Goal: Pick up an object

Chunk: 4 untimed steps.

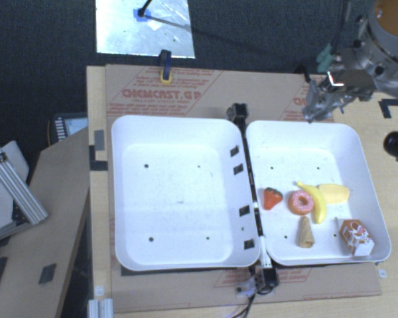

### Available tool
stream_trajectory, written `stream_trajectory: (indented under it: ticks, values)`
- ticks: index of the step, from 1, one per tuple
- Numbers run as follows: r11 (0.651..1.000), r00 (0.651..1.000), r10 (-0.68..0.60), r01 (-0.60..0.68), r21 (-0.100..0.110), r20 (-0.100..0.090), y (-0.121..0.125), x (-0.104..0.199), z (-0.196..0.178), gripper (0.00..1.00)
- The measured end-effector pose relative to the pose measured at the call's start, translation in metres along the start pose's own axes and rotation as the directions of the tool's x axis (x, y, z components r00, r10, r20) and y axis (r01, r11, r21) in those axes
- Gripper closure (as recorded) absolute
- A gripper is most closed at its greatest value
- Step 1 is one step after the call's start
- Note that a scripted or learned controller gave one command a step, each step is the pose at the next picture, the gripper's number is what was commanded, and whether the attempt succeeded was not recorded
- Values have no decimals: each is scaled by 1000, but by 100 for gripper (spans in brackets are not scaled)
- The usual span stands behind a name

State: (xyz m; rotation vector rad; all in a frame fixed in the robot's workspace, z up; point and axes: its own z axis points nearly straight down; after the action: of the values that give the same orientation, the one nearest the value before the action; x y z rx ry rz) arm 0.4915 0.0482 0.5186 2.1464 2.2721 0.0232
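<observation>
1. bench (186, 85) on your left carries the left bin (126, 197), which sits well apart from the gripper.

2. moving right, past the divider, you reach the right bin (305, 141), and every pickable thing lies in its near half.

3. first there is the strawberry (272, 198), then the donut (301, 203) just beside it, with the cone (306, 232) below the donut.

4. the banana (314, 200) touches the donut's right side; its long axis runs from upper left to lower right, curving down. the lemon (334, 193) touches the banana further right, and the cake slice (356, 237) sits alone in the near right corner.

5. the gripper (318, 106) hangs over the far rim of the right bin, well apart from all of these, and nothing is in it. you cannot tell from this view whether it is spread or closed.

6. the relation that matters to you: the cluster lies straight toward the near side from the gripper and a little right. by my judgement the banana and lemon are closest, so the arm (378, 38) must come forward and down, and a grasp across the banana's short width looks safest.
</observation>
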Motion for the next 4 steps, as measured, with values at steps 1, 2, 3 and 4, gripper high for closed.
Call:
stream_trajectory:
  ticks: [1, 2, 3, 4]
  values:
    - [998, 998, 60, -60, 33, 2, -10, -22, 133, 100]
    - [998, 999, 54, -54, 38, 1, -14, 5, 294, 100]
    - [998, 998, 59, -59, 5, 2, 74, -41, 202, 100]
    - [998, 998, 57, -57, 19, 0, 69, -38, 208, 0]
